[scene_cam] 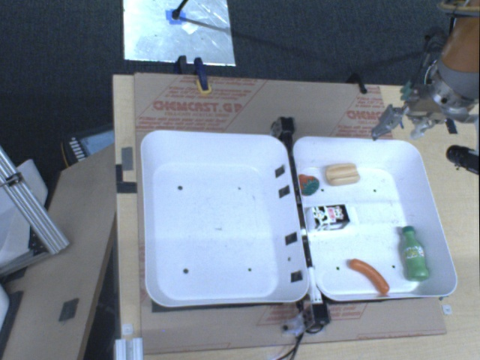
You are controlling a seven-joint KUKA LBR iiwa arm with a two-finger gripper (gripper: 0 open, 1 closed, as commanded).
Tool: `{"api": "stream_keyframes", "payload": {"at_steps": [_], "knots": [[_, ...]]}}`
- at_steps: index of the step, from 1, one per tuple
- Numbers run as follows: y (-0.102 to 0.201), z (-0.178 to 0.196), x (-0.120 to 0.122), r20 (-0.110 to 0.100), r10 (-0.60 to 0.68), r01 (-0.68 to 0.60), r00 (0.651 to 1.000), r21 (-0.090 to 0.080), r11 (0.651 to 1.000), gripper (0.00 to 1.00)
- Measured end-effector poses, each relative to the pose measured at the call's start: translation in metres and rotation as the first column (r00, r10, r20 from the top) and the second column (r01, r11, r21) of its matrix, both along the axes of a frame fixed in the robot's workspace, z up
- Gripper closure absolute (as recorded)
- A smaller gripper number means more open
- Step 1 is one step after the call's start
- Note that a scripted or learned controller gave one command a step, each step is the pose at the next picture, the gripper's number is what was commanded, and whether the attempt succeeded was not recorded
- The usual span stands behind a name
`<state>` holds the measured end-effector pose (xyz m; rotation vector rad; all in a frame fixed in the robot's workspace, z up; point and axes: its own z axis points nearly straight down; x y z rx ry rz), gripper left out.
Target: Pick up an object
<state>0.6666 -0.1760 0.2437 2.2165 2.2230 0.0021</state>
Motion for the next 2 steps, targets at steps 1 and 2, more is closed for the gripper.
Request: {"api": "stream_keyframes", "payload": {"at_steps": [1,2], "knots": [[0.075,0.012,0.003,0.001,0.008,-0.008,1.0,0.004,1.0,0.0],[0.07,0.023,0.003,0.004,0.006,-0.006,1.0,-0.001,1.0,1.0]]}}
